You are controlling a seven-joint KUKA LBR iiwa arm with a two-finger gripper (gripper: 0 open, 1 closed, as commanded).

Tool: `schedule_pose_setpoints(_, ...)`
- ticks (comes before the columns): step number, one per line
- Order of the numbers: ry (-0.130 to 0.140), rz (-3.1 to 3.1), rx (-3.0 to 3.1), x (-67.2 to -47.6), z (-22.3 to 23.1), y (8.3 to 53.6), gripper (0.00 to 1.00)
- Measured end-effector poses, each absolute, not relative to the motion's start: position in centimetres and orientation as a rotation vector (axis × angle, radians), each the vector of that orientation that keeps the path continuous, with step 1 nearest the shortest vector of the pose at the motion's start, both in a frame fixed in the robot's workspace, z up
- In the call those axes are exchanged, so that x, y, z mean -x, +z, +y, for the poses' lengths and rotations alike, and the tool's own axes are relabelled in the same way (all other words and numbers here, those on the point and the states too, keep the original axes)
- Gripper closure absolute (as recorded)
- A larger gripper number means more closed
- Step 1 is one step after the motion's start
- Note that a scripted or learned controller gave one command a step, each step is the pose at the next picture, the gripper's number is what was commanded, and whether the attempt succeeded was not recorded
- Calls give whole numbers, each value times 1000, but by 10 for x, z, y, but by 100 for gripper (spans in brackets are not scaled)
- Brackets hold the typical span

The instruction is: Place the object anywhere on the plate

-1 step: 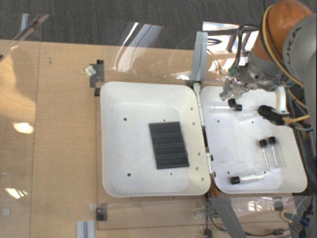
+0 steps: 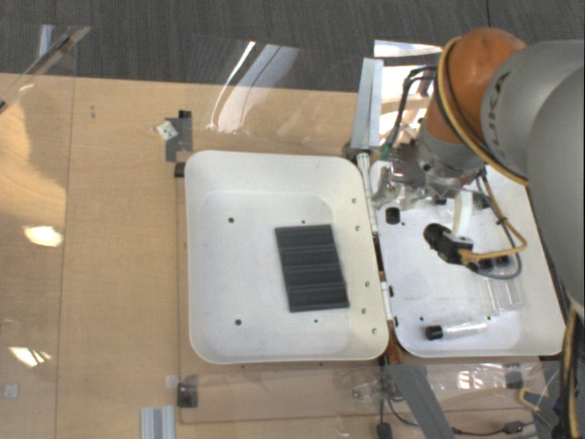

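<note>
A dark ribbed plate (image 2: 312,267) lay flat in the left bin (image 2: 210,337). In the right bin (image 2: 539,337), a clear tube (image 2: 462,328) rested near the front. The arm (image 2: 512,80) hung over that bin's back; its gripper's state could not be told.

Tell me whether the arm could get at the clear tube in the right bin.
Probably yes. The clear tube lies alone near the front of the right bin, nothing on top of it, and the arm is already above that bin.

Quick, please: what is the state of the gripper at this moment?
Two-finger gripper of the grey arm: cannot be told; it sits low over the right shallow white bin, hidden under the wrist.
</note>
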State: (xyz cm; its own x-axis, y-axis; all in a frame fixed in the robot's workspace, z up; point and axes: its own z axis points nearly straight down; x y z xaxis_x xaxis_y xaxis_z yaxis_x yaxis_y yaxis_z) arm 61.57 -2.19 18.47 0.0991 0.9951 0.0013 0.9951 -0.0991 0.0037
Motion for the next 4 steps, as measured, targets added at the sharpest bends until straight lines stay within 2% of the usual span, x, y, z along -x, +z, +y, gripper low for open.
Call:
schedule_pose_setpoints(1, 5, 1913, -2491, -488, 7, 185, 100)
schedule_pose_setpoints(2, 7, 2148, -2291, -488, 76, 185, 100)
schedule_pose_setpoints(3, 2, 2012, -2413, -487, 152, 166, 100)
schedule_pose_setpoints(4, 5, 2064, -2369, -487, 208, 218, 100)
